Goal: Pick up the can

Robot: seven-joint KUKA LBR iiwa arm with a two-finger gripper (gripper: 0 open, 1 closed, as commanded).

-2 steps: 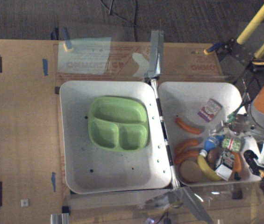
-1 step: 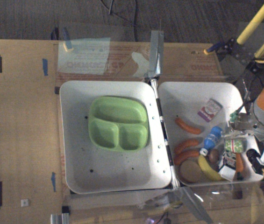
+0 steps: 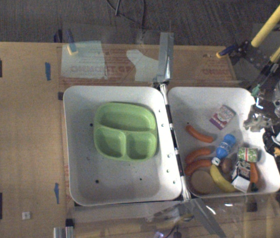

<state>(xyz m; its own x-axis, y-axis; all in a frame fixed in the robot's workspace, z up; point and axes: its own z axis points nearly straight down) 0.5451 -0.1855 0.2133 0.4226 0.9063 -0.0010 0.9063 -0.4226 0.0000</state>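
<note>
A green divided plate (image 3: 126, 131) lay in the left bin (image 3: 75, 148). In the right bin (image 3: 189, 105) sat sausages (image 3: 199, 134), a blue bottle (image 3: 225, 147), a banana (image 3: 221, 179) — and the can (image 3: 248, 154), green-labelled, near the right wall. The gripper (image 3: 257, 119) hung over that bin's right edge, above the can — whether clenched or released could not be told.

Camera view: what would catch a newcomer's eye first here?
The green divided tray, alone in the left bin, stands out most. Next comes the clutter in the right bin: hot dogs, a banana, a blue bottle and the green can. The gripper sits at that bin's right edge.
</note>
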